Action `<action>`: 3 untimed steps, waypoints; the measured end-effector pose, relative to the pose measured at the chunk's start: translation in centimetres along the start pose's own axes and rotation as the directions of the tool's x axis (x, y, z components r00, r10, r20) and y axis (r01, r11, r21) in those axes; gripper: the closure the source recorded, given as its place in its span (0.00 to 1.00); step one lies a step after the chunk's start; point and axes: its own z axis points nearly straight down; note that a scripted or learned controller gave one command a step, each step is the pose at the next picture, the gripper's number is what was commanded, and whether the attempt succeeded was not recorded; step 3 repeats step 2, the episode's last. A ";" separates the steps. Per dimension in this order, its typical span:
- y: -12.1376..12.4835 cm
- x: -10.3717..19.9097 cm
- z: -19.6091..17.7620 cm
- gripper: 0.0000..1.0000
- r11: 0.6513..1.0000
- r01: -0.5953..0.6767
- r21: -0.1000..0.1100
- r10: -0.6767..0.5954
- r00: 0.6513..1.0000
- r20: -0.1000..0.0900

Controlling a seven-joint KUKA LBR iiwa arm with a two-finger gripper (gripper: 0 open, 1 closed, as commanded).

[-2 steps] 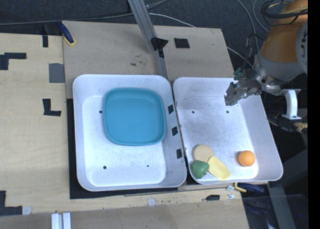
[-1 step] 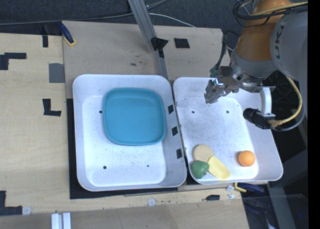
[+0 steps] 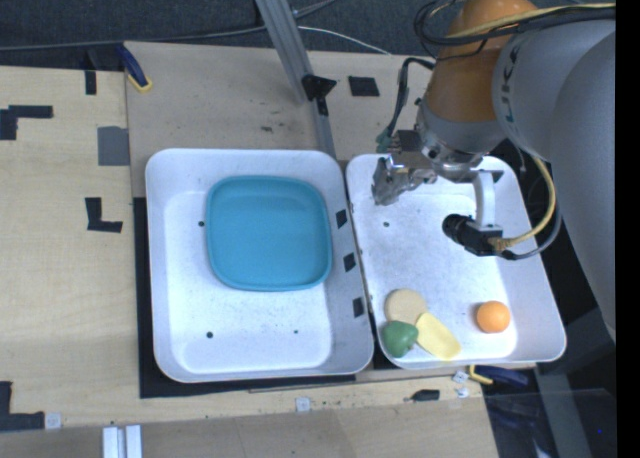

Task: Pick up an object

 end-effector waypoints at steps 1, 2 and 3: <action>1.9 4.9 -0.7 1.00 1.000 0.000 -0.001 0.000 1.000 0.000; 3.2 10.8 -0.6 1.00 1.000 -0.001 0.000 0.001 1.000 0.000; 3.2 10.8 -0.6 1.00 1.000 -0.001 0.000 0.001 1.000 0.000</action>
